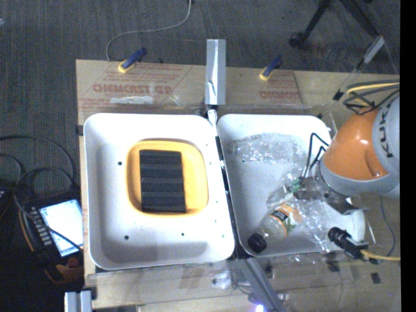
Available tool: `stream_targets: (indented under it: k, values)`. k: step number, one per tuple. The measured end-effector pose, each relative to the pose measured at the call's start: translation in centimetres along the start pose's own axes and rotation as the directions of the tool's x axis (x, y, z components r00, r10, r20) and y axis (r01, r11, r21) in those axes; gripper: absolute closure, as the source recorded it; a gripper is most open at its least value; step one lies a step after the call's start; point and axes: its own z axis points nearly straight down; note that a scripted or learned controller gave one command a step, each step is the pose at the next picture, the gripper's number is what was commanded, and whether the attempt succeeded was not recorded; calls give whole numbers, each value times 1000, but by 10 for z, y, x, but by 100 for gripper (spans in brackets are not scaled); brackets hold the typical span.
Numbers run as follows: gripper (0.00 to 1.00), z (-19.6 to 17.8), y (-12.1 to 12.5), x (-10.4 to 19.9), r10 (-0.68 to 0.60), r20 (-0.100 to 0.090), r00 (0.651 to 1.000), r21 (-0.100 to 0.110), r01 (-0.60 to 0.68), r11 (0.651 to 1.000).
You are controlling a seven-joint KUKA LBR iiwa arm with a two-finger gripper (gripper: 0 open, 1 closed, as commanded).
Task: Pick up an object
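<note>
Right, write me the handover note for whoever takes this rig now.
Hand: low over the right bin, near its right side; the arm hides its tip, so open or shut cannot be read.
Right bin: a small bottle with a black cap lies on its side near the front edge; crumpled clear plastic lies at the back and around the bottle.
Left bin: a yellow tray with a black ridged insert sits in the middle.
Done: no pick can be confirmed.
Left: grasp one object and lift it.
</note>
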Motion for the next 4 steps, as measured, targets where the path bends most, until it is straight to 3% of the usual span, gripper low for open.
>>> stream_targets:
  k: [1,2,3,4]
  values:
    - [100,-11,2,1,-1,-1,1000,-5,1,1000]
    - [100,-81,18,40,37,-3,999,33,-37,999]
    - [0,-81,18,40,37,-3,999,33,-37,999]
    - [0,-7,-3,11,10,1,1000,16,-10,1000]
